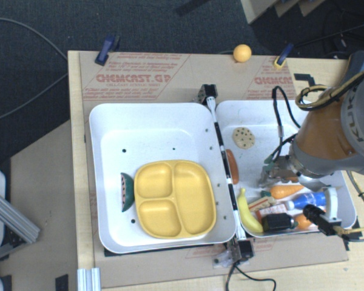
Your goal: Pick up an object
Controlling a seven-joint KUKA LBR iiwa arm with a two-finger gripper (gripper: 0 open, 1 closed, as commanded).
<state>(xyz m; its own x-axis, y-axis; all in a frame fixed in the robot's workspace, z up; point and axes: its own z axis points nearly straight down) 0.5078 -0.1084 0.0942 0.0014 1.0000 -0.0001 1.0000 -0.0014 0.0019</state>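
Several objects crowd the lower part of the right bin [255, 111]: a banana [249, 214], a carrot [286, 192], a tube [306, 200] and a black item [278, 222]. Gripper [278, 171] sits just above the carrot; whether it is open or closed cannot be determined. A cookie [244, 137] lies higher up. Left bin [109, 132] contains a yellow divided plate [173, 198] and a watermelon slice [127, 192].

The arm's [333, 132] bulk runs off the right edge and covers the back right of the right bin [255, 111], the gripper [278, 173] too dark to read, while the yellow plate [173, 197] hides most of the watermelon slice [127, 191].
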